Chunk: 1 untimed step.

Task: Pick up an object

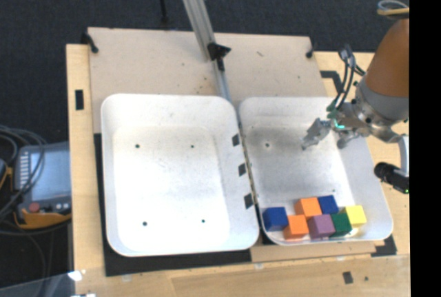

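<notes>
Several small coloured blocks are clustered at the near edge of the right bin [358,171]: a blue block [275,218], an orange block [297,224], a purple block [321,225], a green block [341,222], a yellow block [355,214], and behind them a second orange block [310,206] and a second blue block [328,204]. My gripper [328,136] hangs over the far right part of that bin, well behind the blocks. It is open, with nothing between its fingers.
The left bin [114,151] lies beside the right one, with a black divider strip [242,168] between them. A slanted metal rail [196,6] rises behind the bins. A pendant device [41,178] and cables sit off the bench at the left.
</notes>
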Available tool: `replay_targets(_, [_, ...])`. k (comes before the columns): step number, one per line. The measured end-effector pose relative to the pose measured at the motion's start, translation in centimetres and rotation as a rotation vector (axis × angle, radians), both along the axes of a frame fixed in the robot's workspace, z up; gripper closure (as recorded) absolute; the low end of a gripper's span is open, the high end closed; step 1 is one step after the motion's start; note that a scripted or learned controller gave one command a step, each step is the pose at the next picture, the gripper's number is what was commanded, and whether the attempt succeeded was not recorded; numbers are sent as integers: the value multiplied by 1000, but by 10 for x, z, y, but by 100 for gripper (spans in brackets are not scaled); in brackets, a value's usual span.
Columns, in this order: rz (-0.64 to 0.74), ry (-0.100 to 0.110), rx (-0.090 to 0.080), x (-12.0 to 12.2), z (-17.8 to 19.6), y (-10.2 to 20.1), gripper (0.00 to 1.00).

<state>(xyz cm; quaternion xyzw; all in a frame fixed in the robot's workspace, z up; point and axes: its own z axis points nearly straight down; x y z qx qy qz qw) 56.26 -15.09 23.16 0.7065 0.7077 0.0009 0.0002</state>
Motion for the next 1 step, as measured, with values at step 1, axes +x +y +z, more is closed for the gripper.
replay_targets(1, [-5,5,-3,0,-42,-2,0])
